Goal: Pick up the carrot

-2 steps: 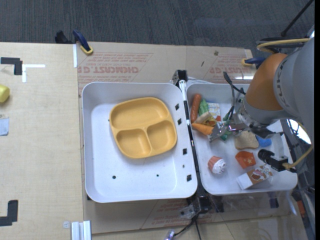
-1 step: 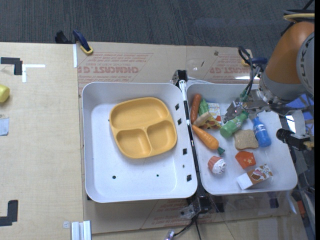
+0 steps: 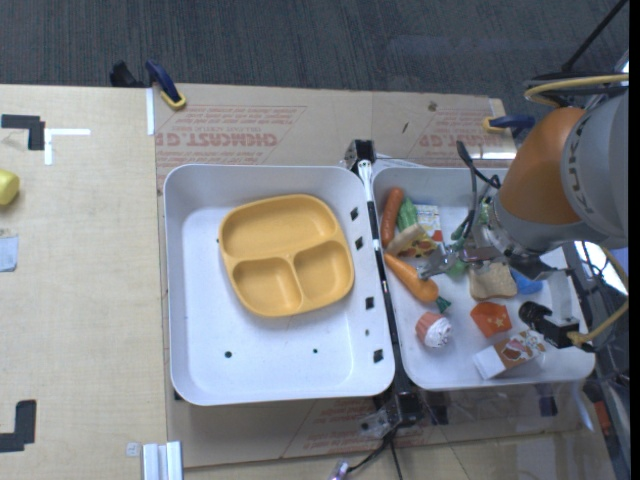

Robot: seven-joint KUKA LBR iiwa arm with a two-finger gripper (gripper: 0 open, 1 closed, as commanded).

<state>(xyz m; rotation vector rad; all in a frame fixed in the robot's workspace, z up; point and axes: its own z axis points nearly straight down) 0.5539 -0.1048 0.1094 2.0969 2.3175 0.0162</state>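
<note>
The carrot [image 3: 411,277], orange with a small green top at its lower right end, lies slantwise in the left part of the right bin [image 3: 450,373]. My gripper [image 3: 445,260] hangs low just to the right of the carrot's upper half, close to it, among the toy foods. The grey arm with its orange band [image 3: 540,173] reaches in from the right and covers the bin's upper right part. Nothing is visibly lifted.
A red-orange long item [image 3: 391,214] and a green packet [image 3: 412,230] lie above the carrot. A bread slice [image 3: 492,283], a red piece [image 3: 490,318], a white-red round item [image 3: 435,330] and a small box [image 3: 515,350] lie nearby. The left bin [image 3: 190,298] holds a yellow divided plate [image 3: 286,254].
</note>
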